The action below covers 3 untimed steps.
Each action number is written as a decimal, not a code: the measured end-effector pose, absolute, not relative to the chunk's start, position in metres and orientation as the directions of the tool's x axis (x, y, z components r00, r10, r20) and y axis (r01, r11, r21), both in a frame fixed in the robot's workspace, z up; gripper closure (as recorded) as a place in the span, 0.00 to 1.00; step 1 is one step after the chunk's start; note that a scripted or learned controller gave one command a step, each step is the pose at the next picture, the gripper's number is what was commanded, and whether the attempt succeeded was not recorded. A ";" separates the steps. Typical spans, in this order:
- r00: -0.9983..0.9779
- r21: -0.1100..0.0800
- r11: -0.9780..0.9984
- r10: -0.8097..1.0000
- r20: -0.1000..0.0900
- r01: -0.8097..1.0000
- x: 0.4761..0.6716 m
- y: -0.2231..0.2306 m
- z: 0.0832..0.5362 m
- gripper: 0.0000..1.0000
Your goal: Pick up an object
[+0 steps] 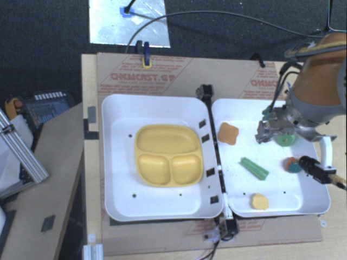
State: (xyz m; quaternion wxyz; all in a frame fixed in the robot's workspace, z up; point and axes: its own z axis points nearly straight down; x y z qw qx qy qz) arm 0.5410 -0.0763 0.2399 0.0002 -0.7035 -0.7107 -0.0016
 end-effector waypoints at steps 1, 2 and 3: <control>-0.009 0.000 0.009 1.000 0.002 1.000 0.528 -0.028 0.229 1.00; -0.009 0.000 0.009 1.000 0.002 1.000 0.522 0.019 0.220 1.00; -0.011 0.002 0.011 1.000 0.003 1.000 0.511 0.073 0.232 1.00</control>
